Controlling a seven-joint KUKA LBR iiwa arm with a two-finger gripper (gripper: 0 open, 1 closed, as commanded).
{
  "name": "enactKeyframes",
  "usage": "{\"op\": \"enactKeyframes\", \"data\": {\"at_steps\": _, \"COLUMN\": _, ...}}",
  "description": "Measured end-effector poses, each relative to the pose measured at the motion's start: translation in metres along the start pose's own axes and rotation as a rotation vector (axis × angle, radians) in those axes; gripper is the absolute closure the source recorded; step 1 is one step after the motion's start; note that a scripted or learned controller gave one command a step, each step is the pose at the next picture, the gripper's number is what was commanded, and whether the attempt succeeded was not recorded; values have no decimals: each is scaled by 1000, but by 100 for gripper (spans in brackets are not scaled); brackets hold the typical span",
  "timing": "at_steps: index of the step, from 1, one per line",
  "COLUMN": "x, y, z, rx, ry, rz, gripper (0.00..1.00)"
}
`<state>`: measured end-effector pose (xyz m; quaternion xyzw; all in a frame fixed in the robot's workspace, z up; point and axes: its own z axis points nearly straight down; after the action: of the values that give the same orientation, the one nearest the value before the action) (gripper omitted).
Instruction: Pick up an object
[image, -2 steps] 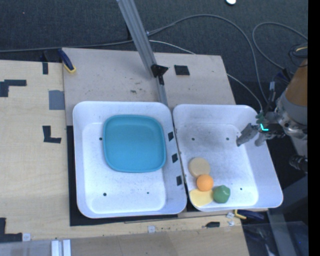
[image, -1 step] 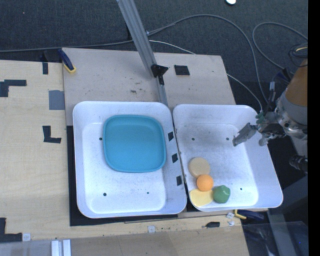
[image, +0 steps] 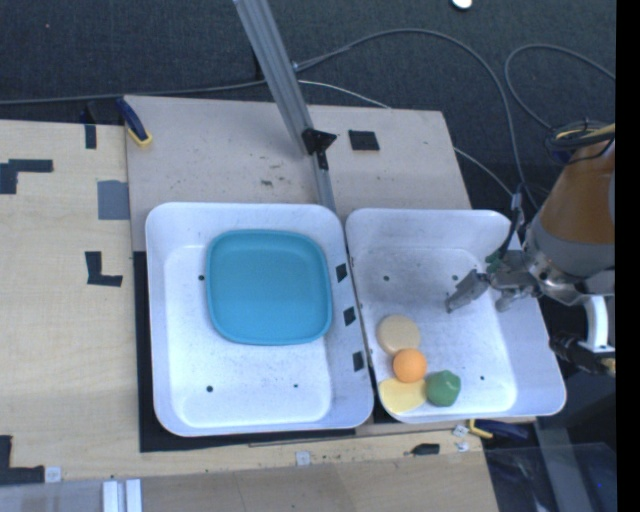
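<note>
Hovering gripper above-right of orange ball, well apart.

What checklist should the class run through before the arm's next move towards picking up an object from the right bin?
1. Target objects present in the right bin: ok; beige disc, orange ball, yellow piece and green object sit clustered at its near edge.
2. Gripper over the right bin: ok.
3. Gripper above the cluster: not ok; it is off to the far right of it.
4. Objects separated for a clean grasp: not ok; they touch.
5. Finger opening: cannot tell.
6. Blue plate lies in the left bin, apart from the path: ok.
</note>
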<state>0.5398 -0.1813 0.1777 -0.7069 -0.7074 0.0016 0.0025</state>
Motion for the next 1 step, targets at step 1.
{"op": "enactKeyframes", "data": {"at_steps": 1, "x": -1, "y": 0, "z": 42, "rx": -2, "ry": -1, "rz": 0, "gripper": 0}}
